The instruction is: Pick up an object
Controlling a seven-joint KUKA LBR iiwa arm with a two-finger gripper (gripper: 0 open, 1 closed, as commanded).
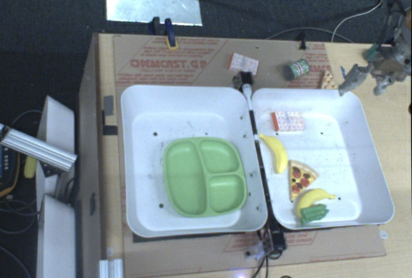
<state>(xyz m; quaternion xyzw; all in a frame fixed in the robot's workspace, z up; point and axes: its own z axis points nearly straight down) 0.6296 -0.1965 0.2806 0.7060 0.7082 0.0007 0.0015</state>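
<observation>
The right bin (360, 135) holds a red and white box (288, 120), a yellow banana (275, 151), a toy pizza slice (300, 179), a second banana (313, 196) and a green item (313, 212) at its near edge. In the left bin (138, 141) lies a green divided plate (205, 175). My gripper (367, 80) hangs above the right bin's far right corner, outside the rim. It is open, with nothing between its fingers, well away from all the objects.
On the cardboard behind the bins lie a small can (298, 68), a printed card (243, 63) and a cracker-like piece (327, 79). A black divider (254, 141) runs between the bins. Cables trail at the back right.
</observation>
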